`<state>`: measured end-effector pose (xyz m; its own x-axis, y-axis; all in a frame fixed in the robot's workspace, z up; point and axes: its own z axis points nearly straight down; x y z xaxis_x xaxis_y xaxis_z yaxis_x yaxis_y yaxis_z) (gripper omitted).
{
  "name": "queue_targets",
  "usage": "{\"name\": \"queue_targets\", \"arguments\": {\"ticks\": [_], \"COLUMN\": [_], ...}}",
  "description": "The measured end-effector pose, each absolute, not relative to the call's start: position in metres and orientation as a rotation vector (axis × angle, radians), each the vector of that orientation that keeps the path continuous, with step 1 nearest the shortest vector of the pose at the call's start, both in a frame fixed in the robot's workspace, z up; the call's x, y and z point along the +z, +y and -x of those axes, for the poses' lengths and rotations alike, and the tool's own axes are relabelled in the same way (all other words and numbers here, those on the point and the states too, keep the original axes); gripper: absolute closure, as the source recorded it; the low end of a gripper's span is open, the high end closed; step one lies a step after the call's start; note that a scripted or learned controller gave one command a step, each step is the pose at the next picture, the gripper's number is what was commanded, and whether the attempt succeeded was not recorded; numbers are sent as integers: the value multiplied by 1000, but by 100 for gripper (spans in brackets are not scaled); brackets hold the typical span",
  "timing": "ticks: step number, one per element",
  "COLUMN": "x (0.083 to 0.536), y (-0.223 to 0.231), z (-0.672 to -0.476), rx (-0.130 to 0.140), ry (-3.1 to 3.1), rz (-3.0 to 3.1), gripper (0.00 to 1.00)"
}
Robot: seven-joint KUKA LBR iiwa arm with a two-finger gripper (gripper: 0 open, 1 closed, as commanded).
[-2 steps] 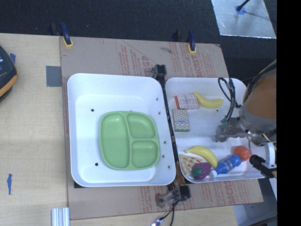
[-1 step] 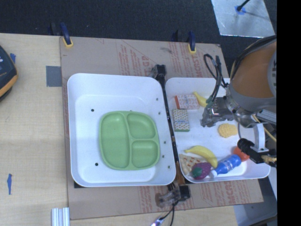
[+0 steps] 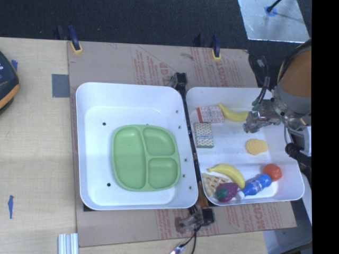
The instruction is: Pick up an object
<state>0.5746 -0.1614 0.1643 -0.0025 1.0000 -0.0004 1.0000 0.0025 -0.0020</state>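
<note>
The right bin [image 3: 233, 95] holds several toy items: a small yellow banana [image 3: 232, 114] at the back, a red-and-white box [image 3: 210, 114], a green-and-white box [image 3: 203, 135], a yellow biscuit-like piece [image 3: 257, 146], a larger banana [image 3: 229, 172], a waffle [image 3: 213, 183], a purple item [image 3: 226, 192], a blue bottle [image 3: 256, 185] and a red tomato [image 3: 272, 171]. My gripper [image 3: 256, 119] hangs over the bin's back right part, just right of the small banana and above the yellow piece. Nothing shows between its fingers.
The left bin [image 3: 95, 102] holds a green divided plate [image 3: 145, 157]. Blue clamps [image 3: 215, 46] pin the brown board at the back. A dark device with an orange edge [image 3: 6, 81] lies at the bench's far left. The arm's orange-banded body [image 3: 296, 75] overhangs the right bin's right rim.
</note>
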Motion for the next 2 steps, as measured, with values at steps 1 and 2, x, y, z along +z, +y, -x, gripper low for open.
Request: {"name": "queue_targets", "arguments": {"ticks": [1, 2], "x": [164, 94], "y": [-161, -203], "z": [-575, -556], "rx": [2, 1], "ry": [-2224, -2230], "rz": [2217, 2220], "gripper": [0, 0]}}
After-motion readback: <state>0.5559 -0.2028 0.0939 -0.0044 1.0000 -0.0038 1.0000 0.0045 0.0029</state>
